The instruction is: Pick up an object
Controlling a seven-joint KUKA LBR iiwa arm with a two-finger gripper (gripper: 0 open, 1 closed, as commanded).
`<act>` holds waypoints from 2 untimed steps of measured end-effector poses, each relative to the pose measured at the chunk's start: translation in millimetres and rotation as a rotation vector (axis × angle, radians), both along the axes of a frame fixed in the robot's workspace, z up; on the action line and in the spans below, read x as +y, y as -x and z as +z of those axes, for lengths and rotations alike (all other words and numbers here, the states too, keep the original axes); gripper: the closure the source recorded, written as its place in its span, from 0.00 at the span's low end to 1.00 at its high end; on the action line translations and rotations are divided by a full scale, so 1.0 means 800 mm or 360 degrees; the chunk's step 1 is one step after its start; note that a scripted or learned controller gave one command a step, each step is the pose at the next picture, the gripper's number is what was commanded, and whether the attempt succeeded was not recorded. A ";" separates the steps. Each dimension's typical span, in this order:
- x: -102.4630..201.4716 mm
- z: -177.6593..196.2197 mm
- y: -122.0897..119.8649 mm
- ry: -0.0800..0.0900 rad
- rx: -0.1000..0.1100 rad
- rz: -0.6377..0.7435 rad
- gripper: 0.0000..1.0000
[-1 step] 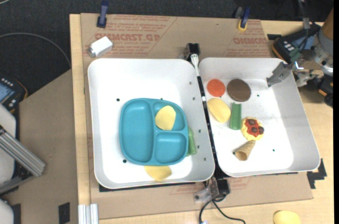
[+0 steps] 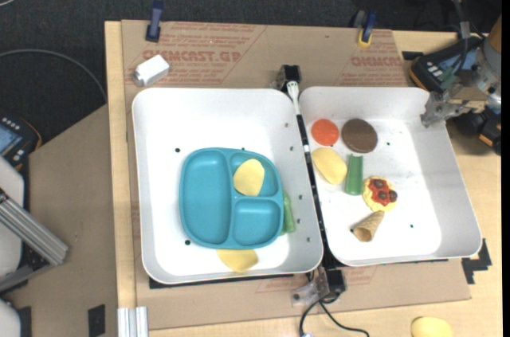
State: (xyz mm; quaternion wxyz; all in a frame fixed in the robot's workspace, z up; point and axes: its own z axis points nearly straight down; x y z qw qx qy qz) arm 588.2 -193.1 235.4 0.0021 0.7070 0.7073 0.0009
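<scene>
Since the gripper (image 2: 434,111) sits at the right bin's (image 2: 446,248) 2 o'clock corner with nothing in it, I'd call this the approach step, no pick yet. Can't tell how the gripper is set; it's a small grey blur over the rim.

Candidates all lie in the right bin's left half: orange disc (image 2: 323,131) at 11 o'clock, brown disc (image 2: 359,135) just beside it, yellow piece (image 2: 328,166) touching a green stick (image 2: 354,174), a yellow-red toy (image 2: 379,193) near centre, a cone (image 2: 367,226) at 7 o'clock. Brown disc is nearest the gripper.

Next move, my guess: swing toward 9 o'clock, drop over one item, close. The yellow piece and stick touch, so a clean single grab there looks harder; the cone stands more apart.

Left bin (image 2: 155,168) holds a teal tray (image 2: 211,200) with a yellow piece (image 2: 249,178) in its top-right compartment.

Writing: red print on the cardboard (image 2: 119,168) under the bins, at 12 o'clock, reads roughly "COMCAST"; rest illegible.
</scene>
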 end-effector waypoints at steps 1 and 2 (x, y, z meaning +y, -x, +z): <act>0.054 0.196 0.023 0.0003 -0.0026 0.0009 1.00; 0.063 0.075 0.077 -0.0008 0.0023 -0.0003 1.00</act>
